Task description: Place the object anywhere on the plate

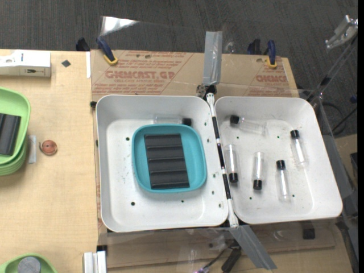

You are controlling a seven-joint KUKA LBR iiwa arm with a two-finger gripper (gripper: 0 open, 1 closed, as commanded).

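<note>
Camera view: wooden bench (57, 209), two white bins (114, 209), teal plate (196, 152), vials (257, 170); hand's state untellable.

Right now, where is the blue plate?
The square teal-blue plate with the black ribbed insert sits in the middle of the left white bin, left of the divider from the right white bin that holds clear tubes.

Wooden surface (62, 209) carries two white bins side by side: left bin (114, 209), right bin (318, 206), rims touching. Cardboard sheet (148, 71) lies under them, clamped at its far edge. Left of bins: green tray (17, 110), white box (25, 64), small copper disc (48, 147).
</note>
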